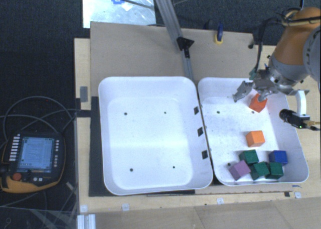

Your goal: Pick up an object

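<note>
Camera view shows our gripper (257, 92) over the right bin (220, 122), fingers spread wide and gripping nothing, with the red-orange block (258, 103) just below them, seemingly lined up for a grasp.

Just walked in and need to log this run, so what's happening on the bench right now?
The arm is reaching in over the right bin, and its gripper sits directly above a red-orange block near the bin's far end. Whether that block is actually gripped can't be told from this angle. An orange cube lies mid-bin, with green blocks, a blue cube and a purple cube clustered at the near end.
</note>
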You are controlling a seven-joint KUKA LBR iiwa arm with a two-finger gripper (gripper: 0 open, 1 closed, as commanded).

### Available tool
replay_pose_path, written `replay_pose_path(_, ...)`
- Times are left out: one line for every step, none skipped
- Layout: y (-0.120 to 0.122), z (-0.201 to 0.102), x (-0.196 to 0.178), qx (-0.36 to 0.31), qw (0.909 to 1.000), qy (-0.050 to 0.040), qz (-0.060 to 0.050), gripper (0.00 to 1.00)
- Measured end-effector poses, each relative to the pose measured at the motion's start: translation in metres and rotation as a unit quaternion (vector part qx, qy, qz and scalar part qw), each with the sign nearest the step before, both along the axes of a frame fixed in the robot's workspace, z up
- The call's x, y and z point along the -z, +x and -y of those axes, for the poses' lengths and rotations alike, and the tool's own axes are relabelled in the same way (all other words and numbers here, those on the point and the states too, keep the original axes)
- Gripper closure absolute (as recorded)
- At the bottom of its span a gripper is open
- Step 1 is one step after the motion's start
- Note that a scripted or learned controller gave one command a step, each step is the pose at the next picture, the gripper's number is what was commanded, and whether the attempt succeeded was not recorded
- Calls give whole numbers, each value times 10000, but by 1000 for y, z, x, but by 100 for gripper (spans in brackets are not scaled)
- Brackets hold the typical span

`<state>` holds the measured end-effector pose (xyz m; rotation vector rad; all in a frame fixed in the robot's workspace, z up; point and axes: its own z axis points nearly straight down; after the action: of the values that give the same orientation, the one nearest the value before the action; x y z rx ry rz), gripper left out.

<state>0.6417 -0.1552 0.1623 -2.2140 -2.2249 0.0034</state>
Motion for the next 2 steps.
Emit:
replay_pose_path(-2, -4, 42, 1, 10000, -3, 9, 0)
replay_pose_path(-2, -4, 73, 2, 10000, -5, 12, 0)
